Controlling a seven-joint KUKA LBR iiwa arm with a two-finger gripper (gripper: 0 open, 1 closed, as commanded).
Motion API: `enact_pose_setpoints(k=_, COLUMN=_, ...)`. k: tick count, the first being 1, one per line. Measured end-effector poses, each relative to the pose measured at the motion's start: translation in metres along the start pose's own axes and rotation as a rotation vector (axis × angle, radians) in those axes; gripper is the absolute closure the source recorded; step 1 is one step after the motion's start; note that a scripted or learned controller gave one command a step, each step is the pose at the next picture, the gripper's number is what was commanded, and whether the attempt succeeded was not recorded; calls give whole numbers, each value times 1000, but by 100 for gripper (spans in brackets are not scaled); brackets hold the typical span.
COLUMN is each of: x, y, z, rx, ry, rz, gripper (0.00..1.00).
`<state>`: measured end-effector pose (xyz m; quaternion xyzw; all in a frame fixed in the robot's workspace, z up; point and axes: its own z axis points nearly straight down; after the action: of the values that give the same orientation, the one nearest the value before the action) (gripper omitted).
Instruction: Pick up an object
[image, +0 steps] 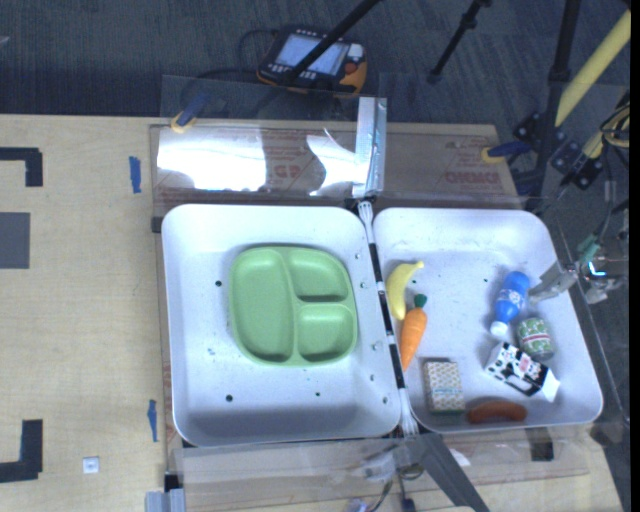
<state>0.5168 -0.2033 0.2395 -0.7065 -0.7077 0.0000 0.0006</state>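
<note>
Blue bottle (511, 297) in right bin (470, 235); pincer (590, 270) blurred at edge, state unclear.

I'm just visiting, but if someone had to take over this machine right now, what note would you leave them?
Pincer: at the right bin's right rim; whether it is open or shut cannot be told.
Right bin holds: banana, carrot, blue bottle, patterned egg, black-and-white carton, tan block, sausage.
Left bin: green divided plate.
Done: nothing lifted.
Left: grasp and lift one object; the bottle lies nearest.
</note>
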Motion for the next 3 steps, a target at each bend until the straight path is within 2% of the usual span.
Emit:
enact_pose_setpoints(k=1, x=-19, y=48, z=92, rx=-4, ry=-3, rz=-101, gripper=0)
enact_pose_setpoints(k=2, x=-18, y=56, z=98, rx=-29, ry=-12, rz=-138, gripper=0)
enact_pose_setpoints(k=3, x=0, y=99, z=66, rx=-4, ry=-2, rz=-87, gripper=0)
